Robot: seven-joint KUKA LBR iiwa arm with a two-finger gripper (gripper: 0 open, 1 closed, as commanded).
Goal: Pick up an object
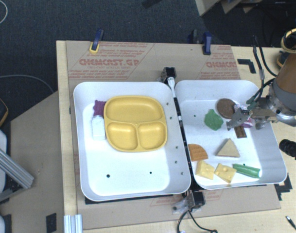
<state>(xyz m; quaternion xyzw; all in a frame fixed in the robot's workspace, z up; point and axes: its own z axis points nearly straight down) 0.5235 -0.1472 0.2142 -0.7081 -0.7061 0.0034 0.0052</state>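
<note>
Reaching in from the right, the gripper [241,122] hung low over the right bin [196,93], its dark fingers pointing left toward a brown round piece [225,107] and a small brown block [240,131] just below them. Whether those fingers were apart or together could not be told, and nothing could be seen caught between them.

From the left: the left bin [133,178] held a yellow divided tray [135,122] with three compartments, set toward the bin's upper half. Tucked against the tray's left edge were a purple item [98,107] and, below it, a white item [97,127], both partly hidden by the tray.

In the right bin, an orange half-round piece [198,152] lay near the left wall, with two yellow cheese-like blocks [204,170] [224,172] below it by the near rim. A green lumpy object [214,120] sat just left of the brown round piece, close to the fingers. A tan wedge [228,149] lay near the bin's middle, and a long green object [247,170] rested beside the right cheese block, near the lower right corner.

Both bins sat on a cardboard-covered bench [138,57] held by clamps [95,42] at its far edge.
</note>
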